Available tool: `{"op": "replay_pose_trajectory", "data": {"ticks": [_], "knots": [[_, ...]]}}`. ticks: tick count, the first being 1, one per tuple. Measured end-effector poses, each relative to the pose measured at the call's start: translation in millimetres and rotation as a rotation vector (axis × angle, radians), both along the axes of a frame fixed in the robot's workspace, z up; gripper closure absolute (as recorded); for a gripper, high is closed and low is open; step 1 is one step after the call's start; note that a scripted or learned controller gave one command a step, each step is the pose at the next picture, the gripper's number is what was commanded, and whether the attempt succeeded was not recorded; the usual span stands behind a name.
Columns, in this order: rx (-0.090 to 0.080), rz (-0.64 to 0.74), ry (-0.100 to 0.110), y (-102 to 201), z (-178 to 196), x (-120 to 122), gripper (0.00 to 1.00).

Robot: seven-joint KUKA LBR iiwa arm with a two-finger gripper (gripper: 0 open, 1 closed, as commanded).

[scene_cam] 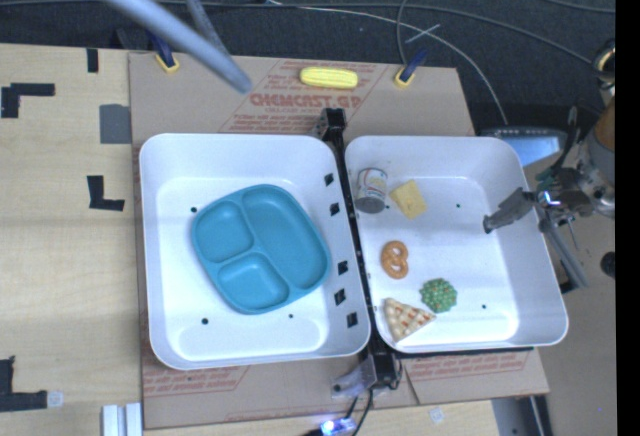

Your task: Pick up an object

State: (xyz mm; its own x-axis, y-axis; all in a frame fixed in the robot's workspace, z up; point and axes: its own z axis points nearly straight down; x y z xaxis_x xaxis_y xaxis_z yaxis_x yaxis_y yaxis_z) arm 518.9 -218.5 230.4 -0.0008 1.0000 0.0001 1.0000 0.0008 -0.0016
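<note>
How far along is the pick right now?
Nothing looks picked yet. The can, cheese cube, pretzel, broccoli and pizza slice all lie in the right bin. The gripper sits at that bin's right rim, with nothing between its fingers. Left: reaching an object, grasping and lifting.

My arm [600, 149] gets cut off at the right edge, and I can't make out the end effector's [505, 214] tips.

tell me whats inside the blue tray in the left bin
The blue tray has three compartments, all showing only bare blue plastic. It covers part of the left bin floor, so whatever lies beneath is hidden.
</note>
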Motion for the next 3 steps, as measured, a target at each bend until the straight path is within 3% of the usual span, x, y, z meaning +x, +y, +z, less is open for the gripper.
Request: {"op": "replay_pose_trajectory", "data": {"ticks": [1,3], "knots": [[0.001,0.000,0.004,6.8,-61.9,-2.7,0.00],[-0.002,0.000,-0.001,7.5,-147.0,-0.2,0.00]]}}
